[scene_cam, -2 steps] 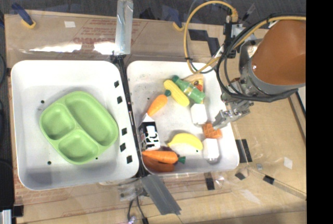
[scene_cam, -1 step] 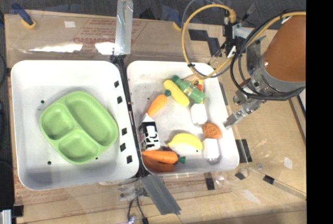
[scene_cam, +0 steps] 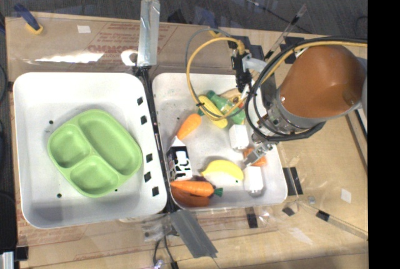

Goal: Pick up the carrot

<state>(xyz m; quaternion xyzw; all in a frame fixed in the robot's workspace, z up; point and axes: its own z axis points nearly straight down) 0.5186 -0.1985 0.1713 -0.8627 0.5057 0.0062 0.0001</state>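
Lying along the right bin's (scene_cam: 164,87) front wall, beside a yellow lemon (scene_cam: 223,171), the carrot (scene_cam: 194,187) is seen apart from the gripper (scene_cam: 257,155), poised near the far-right side, its closure indeterminable.

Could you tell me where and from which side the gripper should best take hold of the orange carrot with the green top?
I would grip the orange carrot with the green top across its thick middle, coming straight down from above. It lies flat on its side along the right white bin's near wall, so a sideways approach looks blocked there. The yellow toy lemon sits close behind, leaving limited finger room.
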